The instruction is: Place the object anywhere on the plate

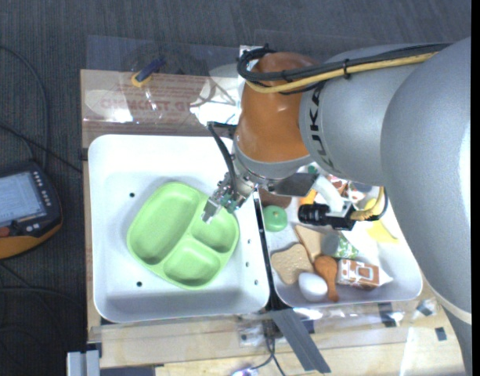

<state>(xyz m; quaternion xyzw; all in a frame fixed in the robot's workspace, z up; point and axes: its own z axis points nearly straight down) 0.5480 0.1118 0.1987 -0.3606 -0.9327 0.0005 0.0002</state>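
Note:
A green plate [177, 237] with three compartments lies in the left white bin [114, 171]. My gripper [218, 203] hangs over the plate's right rim, near the divider between the two bins. Something small and greenish shows at its tip, but I cannot tell whether it is a held object or part of the gripper. The grey arm with its orange band [275, 124] reaches in from the right and covers much of the right bin.
The right bin [404, 284] holds a green round piece [275, 218], a bread slice [286, 261], a white egg [312, 285], a brown drumstick shape [326, 269], a small carton [359, 273] and a yellow item [374, 207]. A handheld pendant [20, 210] lies left of the bench.

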